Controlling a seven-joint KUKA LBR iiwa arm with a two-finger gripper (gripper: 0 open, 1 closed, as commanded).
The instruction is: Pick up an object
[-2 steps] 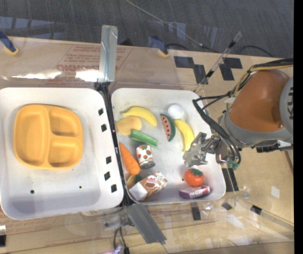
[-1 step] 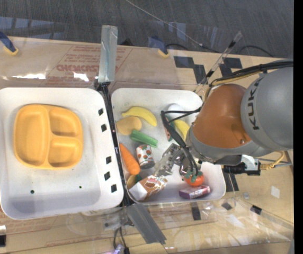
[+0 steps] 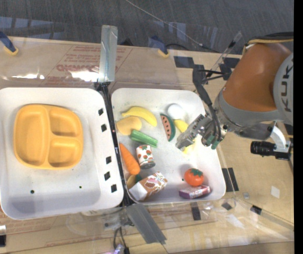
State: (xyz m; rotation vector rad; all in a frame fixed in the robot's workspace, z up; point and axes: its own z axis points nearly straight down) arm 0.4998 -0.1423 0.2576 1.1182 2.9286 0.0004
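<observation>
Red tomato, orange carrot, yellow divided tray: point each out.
Red tomato [image 3: 194, 177], camera view, middle of its round body.
Orange carrot [image 3: 130, 160], camera view, middle of its tapered length.
Yellow divided tray [image 3: 30, 136], camera view, floor of its large left compartment.

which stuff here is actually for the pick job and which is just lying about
For the job:
- gripper, over the right bin
- banana, watermelon slice, carrot, tomato, small can, egg

Just lying about:
- left bin
- yellow divided plate in it
</observation>
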